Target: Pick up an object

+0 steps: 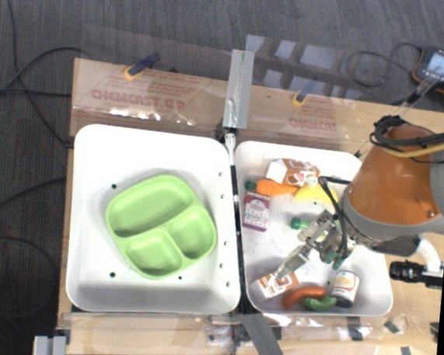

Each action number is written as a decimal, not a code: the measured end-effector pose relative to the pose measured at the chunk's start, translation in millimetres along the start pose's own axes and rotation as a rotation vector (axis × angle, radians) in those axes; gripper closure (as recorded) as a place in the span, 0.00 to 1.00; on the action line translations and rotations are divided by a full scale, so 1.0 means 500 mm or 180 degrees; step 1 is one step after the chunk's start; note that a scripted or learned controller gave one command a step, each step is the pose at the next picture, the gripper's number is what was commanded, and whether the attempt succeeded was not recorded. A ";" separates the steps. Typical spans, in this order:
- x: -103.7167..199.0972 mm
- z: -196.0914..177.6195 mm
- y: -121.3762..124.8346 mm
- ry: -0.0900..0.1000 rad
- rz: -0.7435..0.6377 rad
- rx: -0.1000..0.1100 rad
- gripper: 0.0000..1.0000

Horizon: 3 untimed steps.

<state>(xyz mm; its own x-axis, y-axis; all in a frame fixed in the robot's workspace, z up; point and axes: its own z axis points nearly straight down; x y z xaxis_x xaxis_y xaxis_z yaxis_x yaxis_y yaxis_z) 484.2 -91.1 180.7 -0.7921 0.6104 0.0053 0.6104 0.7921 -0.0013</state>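
Observation:
The right bin [370,261] holds several toy food items. A brown and white carton [293,172], an orange carrot [271,188] and a yellow banana [315,194] lie at its far end. A pink box [256,212] lies by the left wall, and a small green piece [300,222] lies near the middle. At the near edge are a small white and orange carton [275,284], a red pepper [303,296], a green piece [322,303] and a small can [344,286]. My gripper [302,256] hangs low over the bin, pointing down-left toward the small carton.
The left bin [99,153] holds a green divided plate [161,225]. The arm's orange band [393,181] and wrist cover the right bin's far right part. A metal bar [238,88] and taped cardboard lie behind the bins.

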 end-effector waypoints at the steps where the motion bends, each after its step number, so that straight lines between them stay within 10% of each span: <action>1: -0.047 0.129 -0.038 -0.0047 0.0310 -0.0044 0.00; 3: -0.037 0.184 -0.025 -0.0046 0.2360 -0.0057 0.00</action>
<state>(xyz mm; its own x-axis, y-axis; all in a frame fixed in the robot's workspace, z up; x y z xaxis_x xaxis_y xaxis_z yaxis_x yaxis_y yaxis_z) 490.7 -112.1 88.5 -0.1718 0.9851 -0.0039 0.9850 0.1718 0.0168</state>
